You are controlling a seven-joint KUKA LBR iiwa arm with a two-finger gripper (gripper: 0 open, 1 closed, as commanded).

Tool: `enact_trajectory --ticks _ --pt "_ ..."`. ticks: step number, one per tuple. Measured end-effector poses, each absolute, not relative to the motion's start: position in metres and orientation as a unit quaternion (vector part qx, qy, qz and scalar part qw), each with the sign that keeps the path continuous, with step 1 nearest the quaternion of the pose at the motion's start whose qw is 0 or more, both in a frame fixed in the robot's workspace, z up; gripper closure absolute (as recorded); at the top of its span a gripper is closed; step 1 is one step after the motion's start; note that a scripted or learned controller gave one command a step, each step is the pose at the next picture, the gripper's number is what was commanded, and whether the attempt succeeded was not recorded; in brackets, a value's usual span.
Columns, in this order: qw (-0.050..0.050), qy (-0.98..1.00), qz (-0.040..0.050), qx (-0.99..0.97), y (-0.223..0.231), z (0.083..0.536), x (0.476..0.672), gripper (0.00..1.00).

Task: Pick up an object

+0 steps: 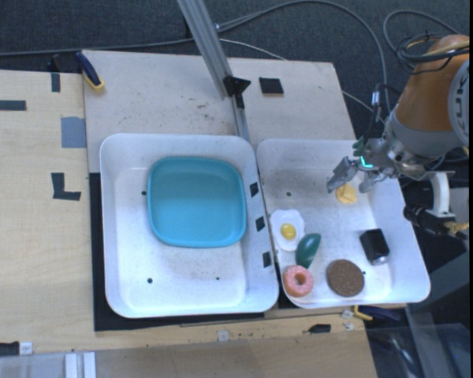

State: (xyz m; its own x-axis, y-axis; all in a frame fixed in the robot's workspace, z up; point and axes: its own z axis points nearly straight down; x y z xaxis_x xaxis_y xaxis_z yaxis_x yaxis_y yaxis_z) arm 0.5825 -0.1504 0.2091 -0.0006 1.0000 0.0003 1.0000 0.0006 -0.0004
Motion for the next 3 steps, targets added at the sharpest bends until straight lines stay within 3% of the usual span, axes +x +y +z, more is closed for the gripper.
enact_trajectory --ticks 1,3 --pt "0.000 -0.707 0.0001 -0.707 -0.150 0.209 0.582 0.00" --pt "0.002 -0.707 0.0013 -0.707 -0.149 0.121 0.587 0.00"
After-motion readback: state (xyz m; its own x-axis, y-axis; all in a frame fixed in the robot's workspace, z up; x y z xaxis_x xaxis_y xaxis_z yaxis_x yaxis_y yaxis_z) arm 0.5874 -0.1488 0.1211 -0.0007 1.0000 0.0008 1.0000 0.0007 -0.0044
